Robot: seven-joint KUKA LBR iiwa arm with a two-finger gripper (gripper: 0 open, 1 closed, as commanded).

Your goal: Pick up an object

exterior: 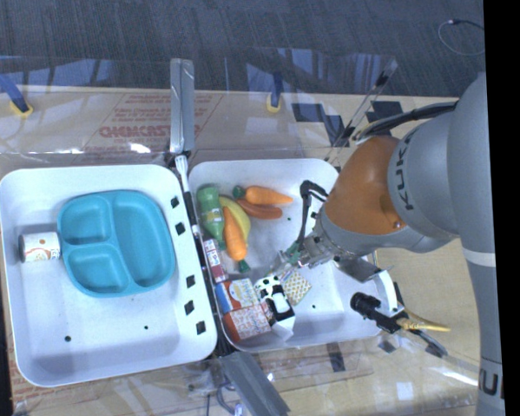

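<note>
The arm (454, 175) is made of thick, rounded grey parts with a smooth surface. A wide orange band (368, 193) goes around it above the wrist. Dark letters "KU" are printed on the grey part beside the band. A thin black cable (305, 211) curves near the wrist.

Two white bins: left bin (41, 345), right bin (327, 325). Left of frame: turquoise divided tray (114, 241); white can (39, 247) with orange markings. Centre: green bottle (210, 210), yellow banana (237, 217), two orange carrots (266, 195) (234, 239). Lower centre: red-and-white printed carton (246, 312); black-and-white patched toy (273, 293); white lattice-patterned piece (297, 288). Right of frame: grey arm (449, 175) with orange band (368, 188).
</note>
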